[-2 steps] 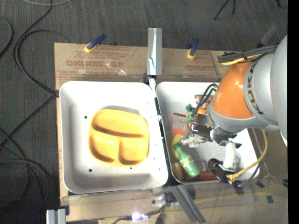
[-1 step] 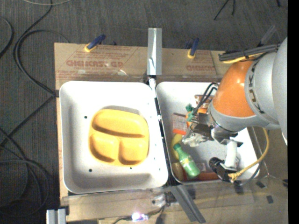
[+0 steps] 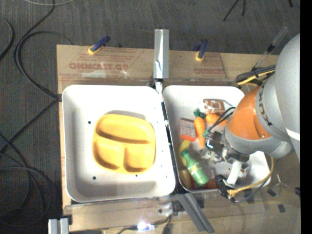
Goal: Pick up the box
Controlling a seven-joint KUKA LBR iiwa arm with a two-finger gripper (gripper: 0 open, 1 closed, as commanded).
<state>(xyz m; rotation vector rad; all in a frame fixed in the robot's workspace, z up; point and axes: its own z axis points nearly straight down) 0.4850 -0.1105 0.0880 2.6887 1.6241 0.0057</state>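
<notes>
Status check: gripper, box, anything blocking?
Gripper low in right bin, fingers unclear. Box flat, ungrasped. Carrot, green bottle crowd it.

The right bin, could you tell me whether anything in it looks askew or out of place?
Nothing looks spilled or damaged. The green bottle lies on its side near the front wall, and the carrot and the box lie loosely jumbled against each other beside the gripper, all inside the right bin.

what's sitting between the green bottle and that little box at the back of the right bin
In the camera view, a toy carrot lies between the green bottle and the box, beside a pinkish card.
</notes>
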